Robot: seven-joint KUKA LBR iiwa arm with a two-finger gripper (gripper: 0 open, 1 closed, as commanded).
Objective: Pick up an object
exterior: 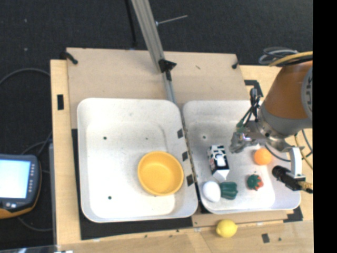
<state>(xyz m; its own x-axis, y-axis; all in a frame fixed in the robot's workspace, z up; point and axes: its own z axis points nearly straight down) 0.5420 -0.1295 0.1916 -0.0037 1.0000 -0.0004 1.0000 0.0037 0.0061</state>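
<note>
**Me:** Pincer point(238, 142) of mine hangs over the right bin point(200, 115), toward its middle, just left of the orange ball point(261, 156). Whether its fingers are apart or together I cannot tell from this height; nothing shows between them.

**Colleague:** What lies under you?

**Me:** On the near half of the right bin: a black-and-white carton point(218, 158) just near-left of the pincer, a white egg-shaped thing point(211, 191) close to the near rim, a dark green piece point(229, 190) touching or just beside it on the right, and a small red-and-green piece point(255, 182) further right. The orange ball sits right of the pincer, near my wrist.

**Colleague:** Room to move?

**Me:** The far half of the right bin is bare white floor. The near half is crowded, and the egg-shaped thing sits close against the wall shared with the left bin point(105, 120).

**Colleague:** And the left bin?

**Me:** It carries a yellow bowl point(160, 173) on its near-right part, close to the dividing rim; its other floor is open.

**Colleague:** Around the bins?

**Me:** A tan bench point(116, 73), with a yellow lemon point(226, 228) lying on it just beyond the right bin's near rim. A slanted metal rail point(148, 30) comes down from the far side to between the bins. Dark carpet point(52, 15) surrounds the bench, and a screen device point(16, 183) sits at the left.
</note>
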